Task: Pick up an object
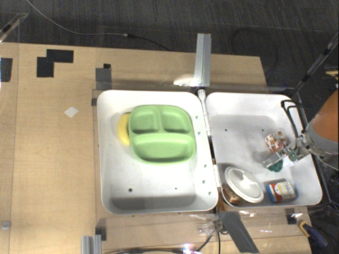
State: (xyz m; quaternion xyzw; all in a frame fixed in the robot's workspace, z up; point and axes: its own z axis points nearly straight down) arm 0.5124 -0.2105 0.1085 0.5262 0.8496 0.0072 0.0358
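The right bin [238, 115] holds a small red-and-white packet [274, 141], a teal and white scrap [276, 165], a small can on its side [279, 190] and a white bowl [244, 184] lying over a brown item. My gripper [288, 155] reaches in from the right, low over the bin's right side. It sits just right of the packet and right beside the teal scrap. Whether it touches the scrap is unclear. The orange band of the arm [326, 118] shows at the right edge.
The left bin [153, 194] holds a green divided plate [160, 133] with a yellow item [123, 129] poking out at its left side. A metal post [203, 60] stands behind the wall where the bins meet. Black cables run by the right bin's far corner.
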